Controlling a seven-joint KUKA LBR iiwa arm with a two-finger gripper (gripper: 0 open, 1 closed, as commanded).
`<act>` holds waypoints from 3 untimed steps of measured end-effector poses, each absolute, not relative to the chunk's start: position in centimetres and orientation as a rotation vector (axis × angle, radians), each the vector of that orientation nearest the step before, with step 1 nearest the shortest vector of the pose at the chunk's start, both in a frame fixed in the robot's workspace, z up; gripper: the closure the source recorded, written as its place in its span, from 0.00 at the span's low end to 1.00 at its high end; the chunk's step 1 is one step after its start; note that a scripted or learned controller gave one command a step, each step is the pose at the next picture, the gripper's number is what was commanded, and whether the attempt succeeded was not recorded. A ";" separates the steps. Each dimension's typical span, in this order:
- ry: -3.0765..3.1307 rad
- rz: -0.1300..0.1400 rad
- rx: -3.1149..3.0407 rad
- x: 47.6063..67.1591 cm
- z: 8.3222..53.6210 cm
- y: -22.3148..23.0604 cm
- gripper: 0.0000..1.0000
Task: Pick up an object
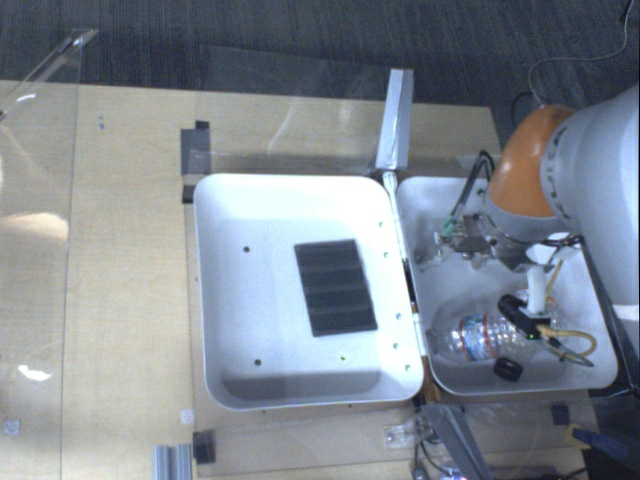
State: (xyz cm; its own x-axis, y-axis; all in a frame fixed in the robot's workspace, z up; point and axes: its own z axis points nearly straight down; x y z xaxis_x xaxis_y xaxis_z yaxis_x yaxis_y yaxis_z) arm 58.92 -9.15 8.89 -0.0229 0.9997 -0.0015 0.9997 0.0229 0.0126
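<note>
Hand (pixel 470 240) — partly hidden, right bin (pixel 440 368)

Floor (pixel 250 8): dark grey carpet, seen along the top edge.
Bench (pixel 110 298): pale wood, evenly lit.
Clear panel (pixel 35 218): laid at the left, glare spots noted.
Metal post (pixel 395 118): upright behind the bench.

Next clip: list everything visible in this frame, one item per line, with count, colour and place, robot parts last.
Bins: 2, white, side by side on the bench, left bin, right bin.
Ridged pad: 1, dark grey, middle of left bin.
Plastic bottle: 1, clear and crinkled, lying in right bin near its front.
Small cap: 1, black, right bin, just in front of the bottle.
Bench: 1, light wood.
Arm: 1, grey with orange band, over right bin.
Gripper: 1, over right bin's back half.
</note>
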 end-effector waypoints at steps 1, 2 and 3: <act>2.239 0.012 2.189 58.9 8.9 -9.1 0.00; 2.335 0.004 2.097 49.6 11.0 -12.9 0.00; 2.351 0.010 2.065 56.4 8.9 -18.8 0.00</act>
State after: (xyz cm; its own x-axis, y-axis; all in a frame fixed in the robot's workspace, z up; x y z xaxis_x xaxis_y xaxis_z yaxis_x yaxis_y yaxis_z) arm 56.35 -18.83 8.90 -0.1286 0.9917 -0.0051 0.9916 0.1286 0.0131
